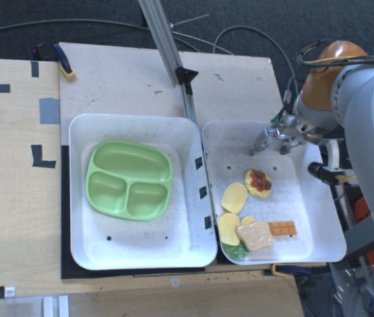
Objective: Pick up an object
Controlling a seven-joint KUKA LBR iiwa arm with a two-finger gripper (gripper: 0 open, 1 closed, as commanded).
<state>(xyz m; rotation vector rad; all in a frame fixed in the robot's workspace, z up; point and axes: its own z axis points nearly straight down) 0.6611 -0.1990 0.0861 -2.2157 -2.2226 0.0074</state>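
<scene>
The right bin [318, 236] holds toy food. A small round pizza-like piece with red topping [258, 182] lies mid-bin. Two yellow oval pieces [234, 197] [228, 228] lie along the left wall. A tan slice of toast [255, 235] and an orange wafer [281, 228] rest near the front, with a green piece [235, 250] under the toast's edge. My gripper [271, 146] hangs over the bin's far part, above and behind the pizza piece. It is open, with nothing between its fingers [258, 145].
A green divided plate [129, 179] sits in the left bin [81, 243]. A grey metal pole [163, 35] slants down to the bins' shared wall. Cables [239, 35] run behind the bench, and a blue-and-yellow clamp [64, 61] lies at the far left.
</scene>
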